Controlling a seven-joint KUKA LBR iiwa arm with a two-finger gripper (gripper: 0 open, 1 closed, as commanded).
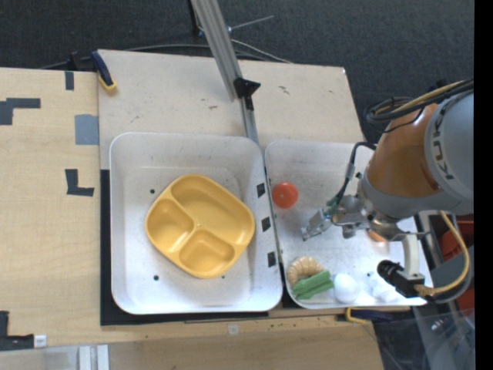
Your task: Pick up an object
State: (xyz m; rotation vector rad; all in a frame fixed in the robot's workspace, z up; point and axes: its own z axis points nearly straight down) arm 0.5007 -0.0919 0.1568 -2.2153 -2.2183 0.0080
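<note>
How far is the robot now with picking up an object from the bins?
Nothing looks picked up yet. The gripper is low in the right bin, with nothing visible between its fingers. The red ball lies just up and left of it, apart from it. The green object, the round tan object and the white ball sit along the near wall. The yellow tray lies in the left bin. The whole grasp and lift are left.

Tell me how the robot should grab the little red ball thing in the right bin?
Probably straight down from above, closing across the middle of the red ball. It looks round, so any pair of opposite sides should work, and it sits apart from the other items. The divider wall is close on its left, so squeezing front to back seems safer.
</note>
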